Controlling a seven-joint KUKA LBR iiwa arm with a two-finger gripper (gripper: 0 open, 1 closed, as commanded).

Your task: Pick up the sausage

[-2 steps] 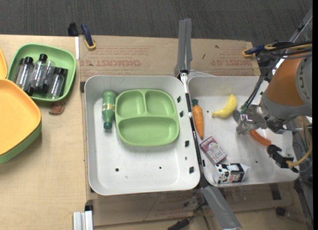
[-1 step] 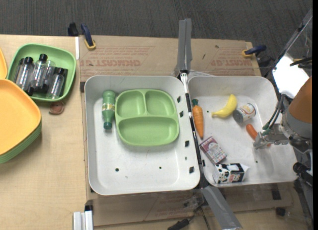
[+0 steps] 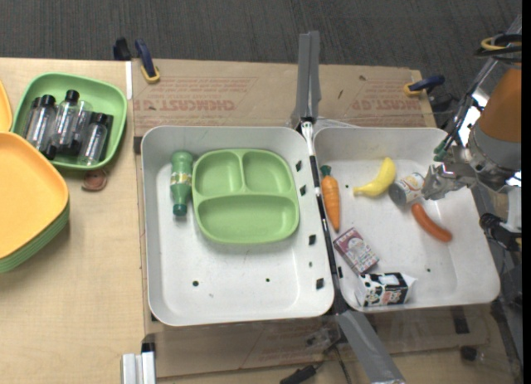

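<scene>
From above, the sausage point(image 3: 431, 222) is lying in the right bin point(image 3: 465, 291), toward its 3 o'clock side, slanted. The gripper point(image 3: 435, 182) is hanging just at the sausage's 12 o'clock end; whether its fingers are spread or pressed together, I cannot tell. A small can point(image 3: 405, 189) is sitting just at 9 o'clock of the gripper, a banana point(image 3: 376, 178) beyond it. A carrot point(image 3: 331, 200) is lying along the bin's 9 o'clock wall. In the left bin point(image 3: 232, 291) a green divided plate point(image 3: 246, 196) is resting beside a green bottle point(image 3: 181, 182).

One fixed camera looks down at a slant on both white bins point(image 3: 158, 233).
</scene>
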